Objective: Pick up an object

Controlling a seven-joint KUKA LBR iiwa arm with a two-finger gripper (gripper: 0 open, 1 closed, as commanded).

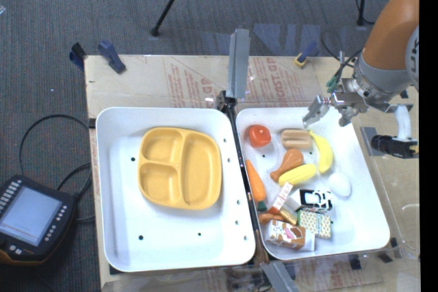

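**Cut off and covered**

The arm (393, 31) runs off the right edge. The white egg (340, 184) sits partly behind the banana (323, 151). Print on the small cartons (291, 234) is too tiny to read.

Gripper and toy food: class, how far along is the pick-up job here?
Nothing looks done: the gripper hangs open above the right bin's far edge, with nothing between its fingers. The hot dog, banana and tomato lie nearest. Descent, grasp and lift remain.
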